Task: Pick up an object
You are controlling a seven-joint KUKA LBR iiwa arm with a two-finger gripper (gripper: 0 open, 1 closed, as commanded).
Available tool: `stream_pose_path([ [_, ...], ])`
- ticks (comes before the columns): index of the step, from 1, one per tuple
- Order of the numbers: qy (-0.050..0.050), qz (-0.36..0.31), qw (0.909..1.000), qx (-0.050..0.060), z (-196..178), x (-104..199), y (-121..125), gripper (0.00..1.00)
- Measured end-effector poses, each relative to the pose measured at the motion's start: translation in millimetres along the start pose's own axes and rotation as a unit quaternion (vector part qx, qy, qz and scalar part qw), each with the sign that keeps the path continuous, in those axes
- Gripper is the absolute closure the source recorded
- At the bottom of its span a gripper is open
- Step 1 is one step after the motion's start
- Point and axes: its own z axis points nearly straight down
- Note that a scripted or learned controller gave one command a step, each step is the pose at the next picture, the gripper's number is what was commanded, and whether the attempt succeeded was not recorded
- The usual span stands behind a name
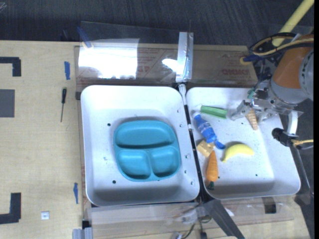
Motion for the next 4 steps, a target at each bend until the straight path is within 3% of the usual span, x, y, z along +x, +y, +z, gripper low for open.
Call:
stream_pose_path([
  [1,-0.005,-0.001,1.0,-0.003,-12,-2,1,1.0],
  [2,-0.006,-0.002,1.0,-0.005,-22,-2,2,1.0],
  [3,-0.009,-0.012,0.9999,-0.006,-128,12,37,1.0],
  [4,-0.006,-0.052,0.9986,0.003,-93,142,11,1.0],
])
